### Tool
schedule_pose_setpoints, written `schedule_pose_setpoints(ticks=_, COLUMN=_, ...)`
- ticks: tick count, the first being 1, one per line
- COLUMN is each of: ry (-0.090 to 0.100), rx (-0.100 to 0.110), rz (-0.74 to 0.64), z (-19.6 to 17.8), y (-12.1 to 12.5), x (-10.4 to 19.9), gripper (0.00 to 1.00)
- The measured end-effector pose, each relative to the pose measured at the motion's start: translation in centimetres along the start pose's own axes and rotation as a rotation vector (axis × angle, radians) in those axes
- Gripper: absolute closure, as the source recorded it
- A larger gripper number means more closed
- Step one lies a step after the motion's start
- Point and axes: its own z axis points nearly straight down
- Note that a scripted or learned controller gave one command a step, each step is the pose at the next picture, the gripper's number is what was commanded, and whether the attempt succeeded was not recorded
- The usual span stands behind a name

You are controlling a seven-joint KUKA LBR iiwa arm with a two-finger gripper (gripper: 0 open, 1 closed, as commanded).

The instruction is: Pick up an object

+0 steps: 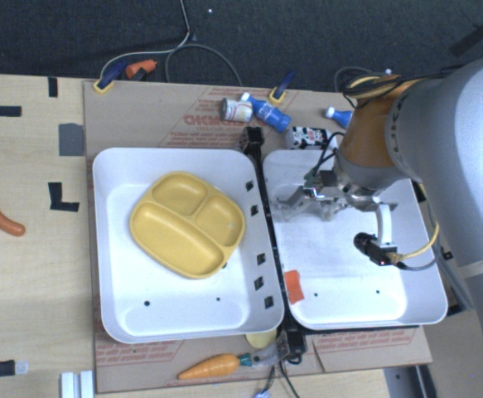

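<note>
My gripper [311,202] hangs low over the back left part of the right bin [349,305], below the orange-banded wrist [365,135]. A small orange block [293,287] lies in the right bin by its left wall, well in front of the gripper. A yellow divided plate [189,223] rests in the middle of the left bin [117,305]. I see nothing held in the gripper.
A black divider [262,222] with clips runs between the bins. Behind them lie a blue and white bottle [258,110] and clamps. A carrot [210,367] lies in front of the bins. On the far left table sits a sausage [2,216]. A black cable [386,251] trails off the wrist.
</note>
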Motion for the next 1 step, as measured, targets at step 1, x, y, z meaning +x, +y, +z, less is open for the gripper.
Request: schedule_pose_setpoints(ticks=1, ry=0.002, rx=-0.01, rz=-0.006, z=0.94, y=6.08, x=0.64, gripper=0.0)
